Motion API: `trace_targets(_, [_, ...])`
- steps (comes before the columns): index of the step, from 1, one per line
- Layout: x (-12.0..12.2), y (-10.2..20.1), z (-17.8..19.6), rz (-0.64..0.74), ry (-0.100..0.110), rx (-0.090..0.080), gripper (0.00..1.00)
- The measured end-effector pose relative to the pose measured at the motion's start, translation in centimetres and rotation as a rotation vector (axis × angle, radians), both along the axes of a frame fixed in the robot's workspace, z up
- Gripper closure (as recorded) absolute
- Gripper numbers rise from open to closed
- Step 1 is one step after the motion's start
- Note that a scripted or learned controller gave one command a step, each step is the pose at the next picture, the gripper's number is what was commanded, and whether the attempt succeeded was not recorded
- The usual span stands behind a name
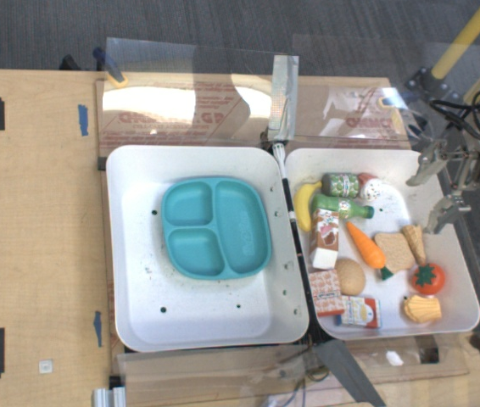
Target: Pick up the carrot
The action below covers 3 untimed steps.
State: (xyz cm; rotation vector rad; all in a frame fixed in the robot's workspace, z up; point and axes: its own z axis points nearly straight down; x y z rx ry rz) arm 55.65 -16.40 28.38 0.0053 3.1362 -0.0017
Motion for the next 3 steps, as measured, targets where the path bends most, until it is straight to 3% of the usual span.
trace_targets(1, [-1.0, 2.0, -13.4, 0.278, 0.008, 0.004, 0.00])
trace_targets(2, [0.7, 2.6, -18.8, 0.199, -0.001, 0.000, 0.00])
trace_targets(3, [1.3, 4.6, -19.4, 0.214, -0.004, -0.003, 0.00])
